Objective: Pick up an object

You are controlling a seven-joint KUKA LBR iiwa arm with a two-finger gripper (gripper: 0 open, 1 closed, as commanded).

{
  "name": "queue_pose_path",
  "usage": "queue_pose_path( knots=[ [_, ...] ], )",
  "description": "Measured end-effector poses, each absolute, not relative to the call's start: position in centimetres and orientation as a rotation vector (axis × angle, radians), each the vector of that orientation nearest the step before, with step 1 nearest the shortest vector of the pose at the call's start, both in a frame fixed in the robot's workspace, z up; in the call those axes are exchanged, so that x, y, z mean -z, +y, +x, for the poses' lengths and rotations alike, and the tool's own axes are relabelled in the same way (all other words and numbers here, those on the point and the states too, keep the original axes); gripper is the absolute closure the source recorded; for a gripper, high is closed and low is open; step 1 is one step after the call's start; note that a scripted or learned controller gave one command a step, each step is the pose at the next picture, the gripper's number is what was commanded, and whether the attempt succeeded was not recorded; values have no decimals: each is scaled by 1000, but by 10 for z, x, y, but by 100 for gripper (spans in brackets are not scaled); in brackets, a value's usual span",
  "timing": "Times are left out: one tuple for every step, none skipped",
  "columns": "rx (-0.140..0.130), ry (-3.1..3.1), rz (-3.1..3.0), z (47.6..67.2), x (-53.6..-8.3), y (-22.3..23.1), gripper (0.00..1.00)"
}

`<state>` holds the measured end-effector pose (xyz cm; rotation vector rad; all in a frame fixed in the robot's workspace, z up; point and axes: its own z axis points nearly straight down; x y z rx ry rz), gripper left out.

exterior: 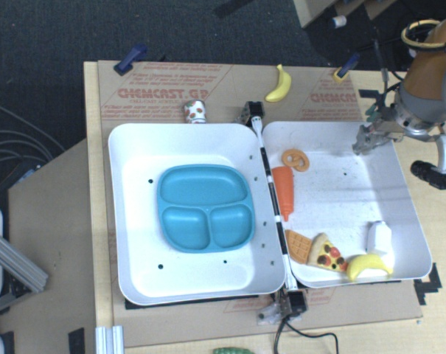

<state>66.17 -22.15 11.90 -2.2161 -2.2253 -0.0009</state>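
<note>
Entry, picking stage, early: nothing is lifted, and I judge the step in hand to be the approach and choice of target. My hand [370, 137] sits at the two o'clock corner of the right bin [399, 198], low by its rim, below the orange band of my arm; whether it is released or clenched I cannot tell, and nothing shows in it. Right bin contents: one pretzel [295, 160] at eleven o'clock; one carrot [283, 191] just below it, lying along the nine o'clock wall; one waffle [298, 246] at seven o'clock, touching or nearly touching one pizza slice [326, 254]; one banana [368, 267] at six o'clock, just beside the pizza slice; one small white block [378, 236] near five o'clock, just above the banana. Left bin [134, 257]: one blue divided plate [206, 206], central. On the bench [164, 87] outside the bins: a second banana [279, 85] at twelve o'clock, one small patterned cup [195, 111] by the left bin's upper rim. Nearest candidate is the pretzel, toward nine o'clock from my hand across bare bin floor. The next move, as I judge it, calls for travel over one chosen item, alignment across its narrow dimension, then descent; the carrot's closeness to the wall could crowd that grasp.
</note>
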Motion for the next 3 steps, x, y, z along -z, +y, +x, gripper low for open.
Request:
queue_pose_path(
  knots=[
    [1,-2229,-2217,662,-130,-221,100],
    [3,-2224,-2221,663,-199,-165,100],
    [2,-2223,-2221,667,-249,-115,100]
  ],
)
